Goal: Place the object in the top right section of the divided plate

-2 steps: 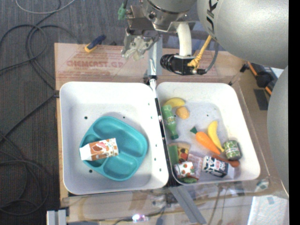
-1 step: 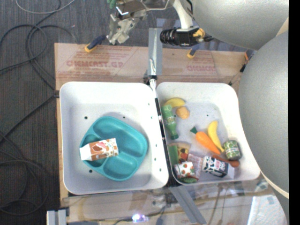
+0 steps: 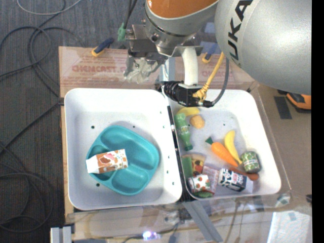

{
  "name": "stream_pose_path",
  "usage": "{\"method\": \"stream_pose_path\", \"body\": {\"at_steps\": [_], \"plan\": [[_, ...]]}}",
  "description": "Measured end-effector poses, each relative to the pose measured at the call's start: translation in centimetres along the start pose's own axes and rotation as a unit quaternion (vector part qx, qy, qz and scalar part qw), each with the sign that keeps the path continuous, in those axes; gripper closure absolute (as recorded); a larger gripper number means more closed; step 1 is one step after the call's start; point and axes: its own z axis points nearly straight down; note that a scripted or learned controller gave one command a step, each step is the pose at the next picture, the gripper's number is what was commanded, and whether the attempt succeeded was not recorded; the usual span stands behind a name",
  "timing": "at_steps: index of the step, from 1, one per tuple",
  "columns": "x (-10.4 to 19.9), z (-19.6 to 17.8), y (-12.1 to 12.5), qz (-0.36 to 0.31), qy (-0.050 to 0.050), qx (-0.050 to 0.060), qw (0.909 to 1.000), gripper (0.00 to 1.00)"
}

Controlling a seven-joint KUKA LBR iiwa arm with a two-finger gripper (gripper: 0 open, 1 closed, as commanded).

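Carton point(image 3: 107, 161), a small box printed white, orange and brown, lies flat on the teal plate point(image 3: 144, 156) in the left bin point(image 3: 76, 115), across the plate's left side and over a divider ridge. It lies well apart from the claw point(image 3: 140, 69), which hangs above the tabletop point(image 3: 91, 67) just beyond the bin's far rim, toward the upper middle of the view; whether the claw is apart or together cannot be told. The right bin point(image 3: 258, 120) holds toy food.

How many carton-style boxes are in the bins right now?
2: a brown-and-white carton lying on the teal divided plate in the left bin, and a black-and-white carton at the right bin's near edge. Clutter may hide more.
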Motion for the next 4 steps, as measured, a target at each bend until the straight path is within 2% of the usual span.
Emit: {"method": "stream_pose_path", "body": {"at_steps": [1, 2, 3, 4], "plan": [[0.9, 0.0, 6.9, -0.123, -0.002, -0.001, 0.9924, 1.00], [-0.9, -0.1, -7.6, -0.221, -0.001, -0.001, 0.9752, 1.00], [1.8, -0.1, -0.5, -0.349, -0.001, -0.002, 0.9372, 1.00], [2.4, -0.1, 4.3, -0.433, -0.002, -0.002, 0.9014, 1.00]]}}
